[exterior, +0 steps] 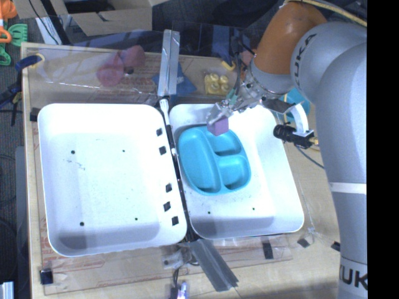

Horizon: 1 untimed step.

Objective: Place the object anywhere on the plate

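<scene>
Mauve block (218,126) pinched in my gripper (222,113), poised over the blue plate's (215,167) far rim, ready for release.

One fixed camera looks down at a slant on the two white bins (106,185); the arm (324,61) enters from the right of them.

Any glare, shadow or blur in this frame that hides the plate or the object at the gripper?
Camera view: the blue plate is evenly lit and sharp; the white bin is bright, nearly washed out; the small purple object at the gripper looks slightly soft.
</scene>
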Available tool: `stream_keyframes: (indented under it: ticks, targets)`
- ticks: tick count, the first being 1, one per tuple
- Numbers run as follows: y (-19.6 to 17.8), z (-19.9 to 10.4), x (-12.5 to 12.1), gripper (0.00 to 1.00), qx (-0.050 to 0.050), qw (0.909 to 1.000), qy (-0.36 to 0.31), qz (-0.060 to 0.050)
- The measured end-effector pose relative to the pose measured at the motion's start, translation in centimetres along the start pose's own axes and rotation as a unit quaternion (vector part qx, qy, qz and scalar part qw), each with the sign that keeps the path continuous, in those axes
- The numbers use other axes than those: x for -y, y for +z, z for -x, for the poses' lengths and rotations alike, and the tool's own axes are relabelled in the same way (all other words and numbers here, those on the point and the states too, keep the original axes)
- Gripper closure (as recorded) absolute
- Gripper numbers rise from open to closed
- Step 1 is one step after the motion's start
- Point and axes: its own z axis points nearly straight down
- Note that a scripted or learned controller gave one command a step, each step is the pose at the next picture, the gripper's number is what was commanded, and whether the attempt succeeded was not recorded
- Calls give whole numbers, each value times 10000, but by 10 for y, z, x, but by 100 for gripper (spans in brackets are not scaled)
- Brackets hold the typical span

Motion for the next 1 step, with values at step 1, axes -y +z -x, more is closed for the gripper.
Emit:
stream_keyframes:
  ticks: [1]
  targets:
    - [-1,0,0,0,4,10000,0,6]
